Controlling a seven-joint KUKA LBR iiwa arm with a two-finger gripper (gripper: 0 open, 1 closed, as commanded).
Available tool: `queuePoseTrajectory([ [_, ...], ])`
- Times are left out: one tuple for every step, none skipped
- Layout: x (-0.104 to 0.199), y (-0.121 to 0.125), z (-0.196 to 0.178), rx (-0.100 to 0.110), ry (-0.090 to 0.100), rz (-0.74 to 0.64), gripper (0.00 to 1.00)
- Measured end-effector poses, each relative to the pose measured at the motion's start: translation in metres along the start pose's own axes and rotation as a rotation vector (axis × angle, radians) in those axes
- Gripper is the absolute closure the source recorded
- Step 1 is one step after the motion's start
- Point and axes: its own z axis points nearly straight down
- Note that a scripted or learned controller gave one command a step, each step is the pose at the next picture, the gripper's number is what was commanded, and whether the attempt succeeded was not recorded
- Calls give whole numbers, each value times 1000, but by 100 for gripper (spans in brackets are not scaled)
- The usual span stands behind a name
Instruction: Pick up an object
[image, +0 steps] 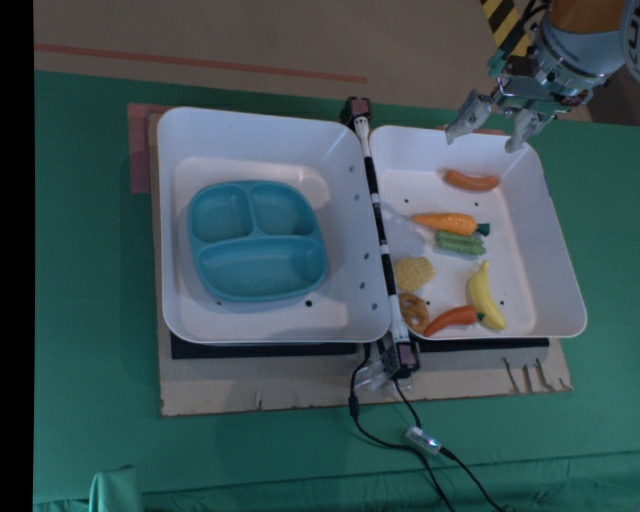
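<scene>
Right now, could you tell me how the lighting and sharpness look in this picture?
Camera view: dim, bluish light, no harsh glare; soft shadows inside the white bins; the banana and carrot read clearly; the gripper, its fingers spread, looks slightly soft.

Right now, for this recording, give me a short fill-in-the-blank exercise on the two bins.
1. The teal divided plate lies in the ___ bin.
2. The gripper hangs above the right bin's ___ edge, jaws open.
3. The toy nearest the gripper is the ___.
4. Beside the banana lies a red ___.

Missing words: left; far; sausage; pepper
</scene>
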Motion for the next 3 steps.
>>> queuePoseTrajectory([
  [10, 34, 93, -1, -1, -1, 0],
  [-8, 3, 172, -4, -2, -1, 0],
  [-8, 3, 172, -4, -2, 0, 0],
])
